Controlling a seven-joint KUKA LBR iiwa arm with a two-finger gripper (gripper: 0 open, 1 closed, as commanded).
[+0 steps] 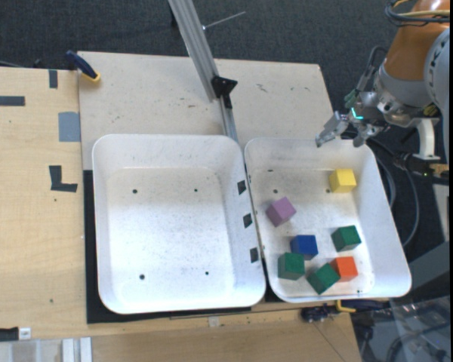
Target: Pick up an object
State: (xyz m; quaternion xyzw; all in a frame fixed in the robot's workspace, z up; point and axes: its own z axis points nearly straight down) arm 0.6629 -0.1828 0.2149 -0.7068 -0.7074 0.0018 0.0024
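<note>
The right bin (pixel 385 202) holds several small cubes. A yellow cube (pixel 343 179) lies near its far right side and a purple cube (pixel 281 210) sits toward the middle left. At the near end a blue cube (pixel 304 245), an orange cube (pixel 346 268) and three green cubes (pixel 346 237) (pixel 291 265) (pixel 324 277) cluster together. My gripper (pixel 341 136) hangs over the bin's far right rim, above and behind the yellow cube. It is open, with nothing between its fingers.
The left bin (pixel 106 202) stands beside the right one, sharing a middle wall. A slanted metal rail (pixel 200 44) runs down to the gap between the bins. Cables hang off the bench at the right (pixel 408 164).
</note>
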